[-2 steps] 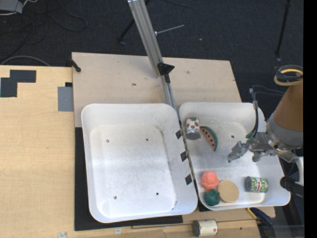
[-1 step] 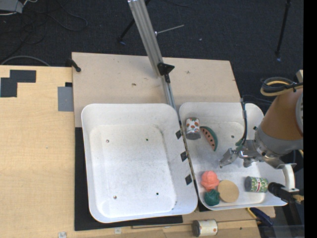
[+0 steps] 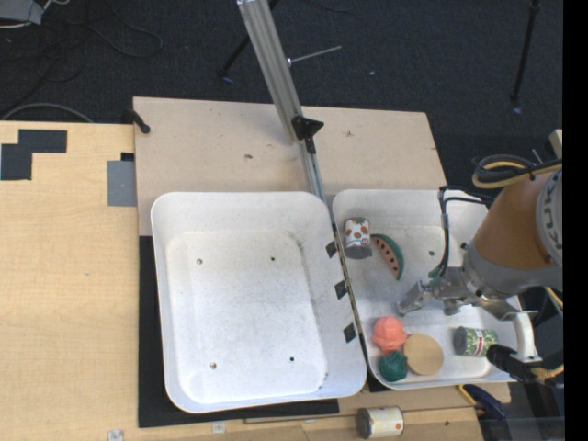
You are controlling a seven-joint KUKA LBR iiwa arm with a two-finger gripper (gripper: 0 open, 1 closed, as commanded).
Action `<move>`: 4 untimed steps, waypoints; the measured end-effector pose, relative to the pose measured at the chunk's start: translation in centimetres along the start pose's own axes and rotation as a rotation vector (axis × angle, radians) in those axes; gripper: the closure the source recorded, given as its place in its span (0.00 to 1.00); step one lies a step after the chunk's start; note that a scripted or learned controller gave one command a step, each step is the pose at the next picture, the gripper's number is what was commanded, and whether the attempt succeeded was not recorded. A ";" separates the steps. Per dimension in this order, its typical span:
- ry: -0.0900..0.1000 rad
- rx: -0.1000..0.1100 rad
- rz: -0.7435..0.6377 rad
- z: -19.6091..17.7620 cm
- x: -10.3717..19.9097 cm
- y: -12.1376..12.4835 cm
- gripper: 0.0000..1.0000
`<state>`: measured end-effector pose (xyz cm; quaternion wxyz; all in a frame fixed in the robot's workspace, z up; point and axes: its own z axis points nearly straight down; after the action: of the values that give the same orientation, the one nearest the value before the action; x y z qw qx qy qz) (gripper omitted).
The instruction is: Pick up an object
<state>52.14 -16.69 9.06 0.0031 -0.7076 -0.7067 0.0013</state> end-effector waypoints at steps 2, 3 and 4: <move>-0.003 -0.005 -0.003 -5.8 -0.6 1.0 1.00; -0.002 -0.005 -0.004 -10.5 0.4 1.2 1.00; -0.002 -0.003 -0.004 -12.9 0.3 1.3 1.00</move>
<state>53.49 -16.45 21.92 0.0013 -0.7062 -0.7080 0.0011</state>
